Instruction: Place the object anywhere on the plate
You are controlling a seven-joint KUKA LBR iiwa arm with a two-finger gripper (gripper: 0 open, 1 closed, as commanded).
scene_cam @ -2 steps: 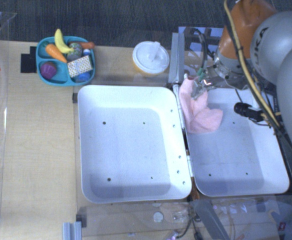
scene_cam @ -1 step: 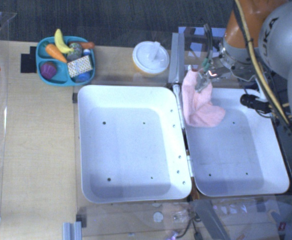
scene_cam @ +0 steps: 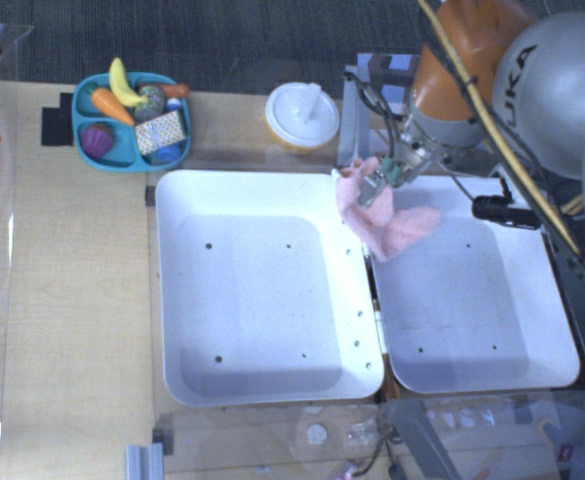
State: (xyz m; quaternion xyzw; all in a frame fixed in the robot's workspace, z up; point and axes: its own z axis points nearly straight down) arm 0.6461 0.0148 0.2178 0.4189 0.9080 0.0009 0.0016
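The pink cloth (scene_cam: 387, 223) hangs from the gripper (scene_cam: 380, 181), pinched between its fingers. It droops over the back edge where the left bin (scene_cam: 257, 288) meets the right bin (scene_cam: 472, 298). The blue plate (scene_cam: 129, 123) of toy food sits far away.

Two shallow white plastic bins: one (scene_cam: 262, 288) left of the gripper (scene_cam: 376, 184), one (scene_cam: 477, 308) below it. One crumpled pink cloth (scene_cam: 392, 225) at the gripper. One round white-and-yellow lidded container (scene_cam: 302, 115) to its left. Far left, one blue compartment plate (scene_cam: 130, 121) carrying one yellow banana (scene_cam: 122, 82), one orange carrot (scene_cam: 110, 103), and one purple piece (scene_cam: 97, 140).
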